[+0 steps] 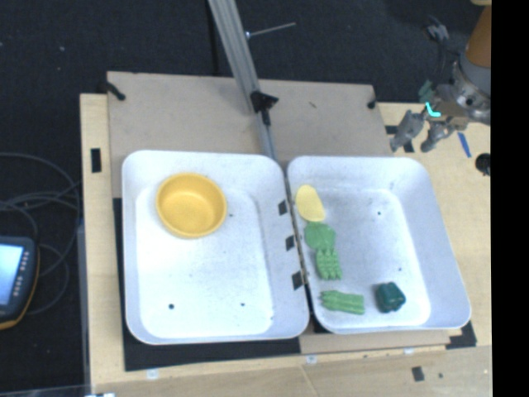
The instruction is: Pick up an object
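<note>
1. Down in the right bin (413,188), five small things are lying apart from the gripper: a pale yellow piece (310,203) is sitting against the bin's left wall near its far end, a green lump (319,237) is resting just nearer than it, a ridged green block (328,264) is lying nearer again, a long green piece (342,303) is stretching along the bin's near edge, and a dark teal block (390,297) is sitting just right of that long piece.
2. Nothing in the right bin is being touched.
3. Beyond the right bin's far right corner, the gripper (418,136) is hanging over the bare bench, well apart from every piece; its two fingers are standing spread with a visible gap and nothing between them.
4. Behind the gripper, the arm's wrist (459,98) is reaching in from the right edge, tilted down towards the bin's corner, with its orange band (478,35) showing above.
5. Left of the right bin, the left bin (207,304) is touching it along their shared wall, and a yellow bowl (192,205) is sitting upright in its far left part.
6. Both bins are resting on a tan bench (331,98); a metal pole (235,40) is rising from behind the seam between them.
7. Around the bench, dark floor (83,23) is showing, with cables and a handheld screen (15,271) lying left of the left bin.
</note>
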Tool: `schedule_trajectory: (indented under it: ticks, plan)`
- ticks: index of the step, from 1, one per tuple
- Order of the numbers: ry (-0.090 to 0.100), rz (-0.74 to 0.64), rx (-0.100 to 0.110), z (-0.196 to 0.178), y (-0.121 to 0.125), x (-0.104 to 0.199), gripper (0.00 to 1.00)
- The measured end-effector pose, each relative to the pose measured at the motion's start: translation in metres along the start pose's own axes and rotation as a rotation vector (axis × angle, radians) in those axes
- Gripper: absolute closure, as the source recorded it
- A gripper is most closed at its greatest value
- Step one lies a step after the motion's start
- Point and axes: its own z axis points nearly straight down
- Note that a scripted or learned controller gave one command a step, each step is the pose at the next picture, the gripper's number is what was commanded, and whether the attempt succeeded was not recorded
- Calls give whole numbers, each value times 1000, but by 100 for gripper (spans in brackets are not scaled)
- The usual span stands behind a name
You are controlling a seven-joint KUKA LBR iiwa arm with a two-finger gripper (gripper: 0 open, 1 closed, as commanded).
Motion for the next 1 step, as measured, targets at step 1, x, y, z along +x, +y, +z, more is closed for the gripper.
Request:
schedule_trajectory:
  ticks: [1]
  plan:
    - [0, 0, 0, 0, 0, 0, 0]
